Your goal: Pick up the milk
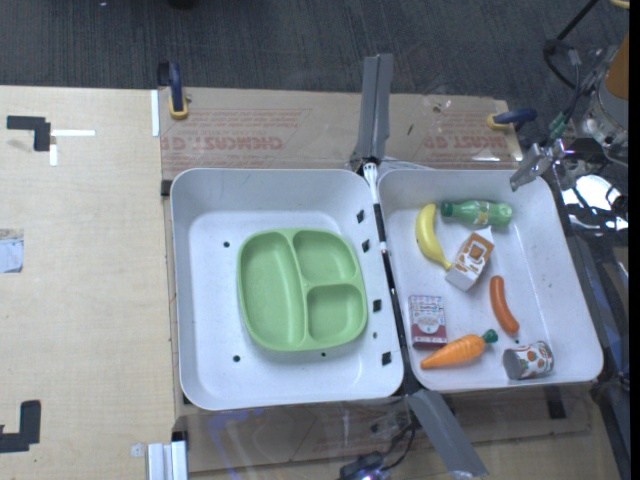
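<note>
- Camera view: the left bin [190, 298] holds a green divided plate [301, 289].
- Right bin [560, 268] holds the milk carton [470, 260], beside a banana [431, 235], bottle [478, 212], sausage [503, 304], carrot [456, 352], can [527, 360].
- I cannot tell the gripper's state.

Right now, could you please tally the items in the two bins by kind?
Fruit and vegetables: 2, banana and carrot
Cartons: 2, milk and red box
Bottle: 1
Sausage: 1
Can: 1
Green divided plate: 1
Total: 8

Robot hardware [590, 118] at right edge — grey metal parts showing, black cables trailing, shiny surfaces catching glare.
</note>
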